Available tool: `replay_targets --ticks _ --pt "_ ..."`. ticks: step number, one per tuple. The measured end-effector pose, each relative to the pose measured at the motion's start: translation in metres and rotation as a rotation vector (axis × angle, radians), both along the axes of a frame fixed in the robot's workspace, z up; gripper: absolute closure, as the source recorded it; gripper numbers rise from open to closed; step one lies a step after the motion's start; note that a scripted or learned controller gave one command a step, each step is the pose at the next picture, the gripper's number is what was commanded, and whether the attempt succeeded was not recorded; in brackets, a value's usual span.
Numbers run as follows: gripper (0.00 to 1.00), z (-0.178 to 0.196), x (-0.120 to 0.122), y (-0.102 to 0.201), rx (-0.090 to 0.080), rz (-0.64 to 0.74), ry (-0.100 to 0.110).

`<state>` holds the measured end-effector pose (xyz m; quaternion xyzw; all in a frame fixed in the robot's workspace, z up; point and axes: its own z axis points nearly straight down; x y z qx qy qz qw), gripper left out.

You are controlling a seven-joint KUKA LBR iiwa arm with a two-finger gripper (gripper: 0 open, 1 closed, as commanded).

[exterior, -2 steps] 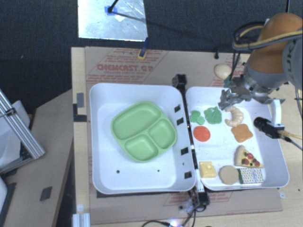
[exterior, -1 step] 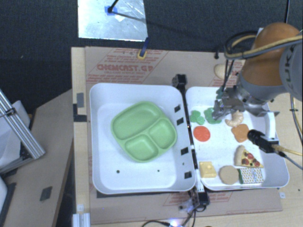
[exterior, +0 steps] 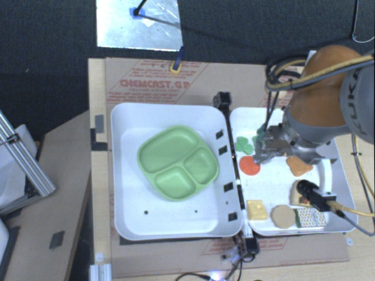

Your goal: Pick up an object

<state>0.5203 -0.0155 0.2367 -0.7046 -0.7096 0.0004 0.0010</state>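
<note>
A yellow block (exterior: 256, 209) and tan disc (exterior: 283, 216) lay at the right bin's (exterior: 275, 180) near edge. The gripper (exterior: 262, 152) hung just above a red disc (exterior: 250, 166); whether its jaws were wide or narrow could not be told. A green tray (exterior: 177, 162) sat in the left bin (exterior: 126, 174).

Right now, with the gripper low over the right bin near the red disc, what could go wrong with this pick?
1. The gripper sits between the round red disc and the green leafy pieces; it may nudge one while closing on the other.
2. The red disc looks flat, so fingers could slide off it.
3. The disc lies near the white bin's inner wall, leaving little room on that side.
</note>
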Motion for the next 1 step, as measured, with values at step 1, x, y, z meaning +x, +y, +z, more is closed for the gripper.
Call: replay_targets --ticks 1 --pt "1.00 -0.0234 -0.0321 0.0177 0.001 -0.003 0.001"
